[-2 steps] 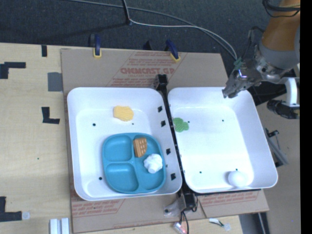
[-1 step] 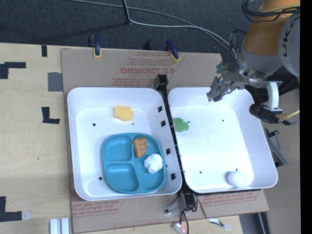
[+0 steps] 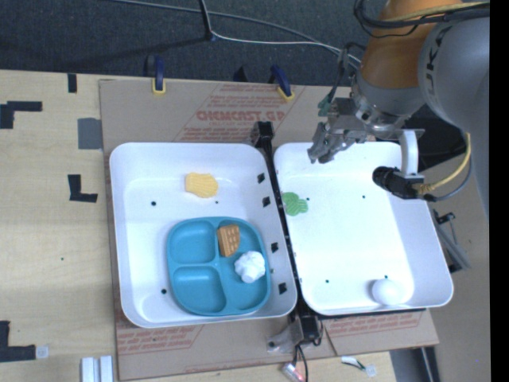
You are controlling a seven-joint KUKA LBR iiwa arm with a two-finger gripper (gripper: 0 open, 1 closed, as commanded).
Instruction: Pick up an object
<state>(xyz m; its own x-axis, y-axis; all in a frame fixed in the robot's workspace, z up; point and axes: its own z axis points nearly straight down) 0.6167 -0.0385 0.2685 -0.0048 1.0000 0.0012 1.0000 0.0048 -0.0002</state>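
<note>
The two-finger gripper [image 3: 324,151] hangs above the far rim of the right shallow white bin [image 3: 413,253]. Whether its fingers are wide or narrow, one cannot tell; nothing shows between them. The small green crumpled object [image 3: 294,204] lies near, just beside the bin's left wall. The step seems to be the approach: the next move calls for descending over this object.

- Even, fairly bright overhead light is filling the scene; the two white bins [image 3: 350,237] are glaring slightly, nearly washing out.
- Soft, short shadows are falling beside the blue tray [image 3: 216,266].
- The picture is looking mildly soft and low in resolution.
- The arm's orange band [image 3: 402,42] is showing a faint highlight.
</note>
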